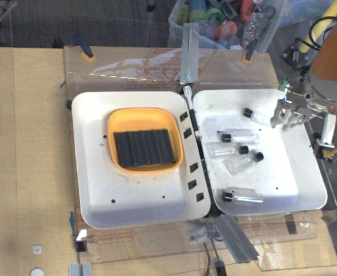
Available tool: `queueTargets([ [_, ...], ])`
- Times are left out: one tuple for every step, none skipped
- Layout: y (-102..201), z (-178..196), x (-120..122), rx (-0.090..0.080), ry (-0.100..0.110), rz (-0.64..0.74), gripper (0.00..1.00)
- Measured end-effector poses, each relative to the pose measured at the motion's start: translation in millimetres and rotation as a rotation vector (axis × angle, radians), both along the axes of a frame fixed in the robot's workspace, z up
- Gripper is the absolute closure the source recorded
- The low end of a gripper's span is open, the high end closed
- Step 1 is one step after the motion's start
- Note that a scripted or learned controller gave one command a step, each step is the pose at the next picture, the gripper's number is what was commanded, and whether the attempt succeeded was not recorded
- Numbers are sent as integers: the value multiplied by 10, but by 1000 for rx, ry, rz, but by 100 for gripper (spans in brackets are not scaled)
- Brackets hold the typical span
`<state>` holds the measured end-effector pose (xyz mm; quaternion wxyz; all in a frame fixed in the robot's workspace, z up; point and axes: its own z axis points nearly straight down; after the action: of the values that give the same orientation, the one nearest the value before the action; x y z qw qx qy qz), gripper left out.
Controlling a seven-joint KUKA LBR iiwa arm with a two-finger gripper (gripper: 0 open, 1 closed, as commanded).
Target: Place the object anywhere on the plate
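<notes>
An orange plate (118,124) sits in the left white bin (94,188), with a black ridged insert (144,147) lying on it. Several clear vials with black caps lie scattered in the right white bin (295,177): one at the back (256,116), one mid-bin (238,136), another near the front (243,197). My gripper (287,118) hangs over the right bin's back right corner, just right of the back vial's clear end. It stands open, with nothing visible between its fingers.
A metal divider strip (189,68) runs between the bins, with black tabs along the seam. A clear tub of coloured toys (226,7) stands behind the bench. Blue clamps (85,52) hold the back edge.
</notes>
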<state>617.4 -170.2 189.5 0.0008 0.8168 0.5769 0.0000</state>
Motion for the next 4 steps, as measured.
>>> queueTargets([
  [-390, 173, 497, 0, 1, 46, 100],
  [-334, 534, 508, -2, -2, 208, 100],
  [-390, 996, 507, -3, -4, 436, 100],
  [-522, 1275, 506, -4, -4, 731, 100],
])
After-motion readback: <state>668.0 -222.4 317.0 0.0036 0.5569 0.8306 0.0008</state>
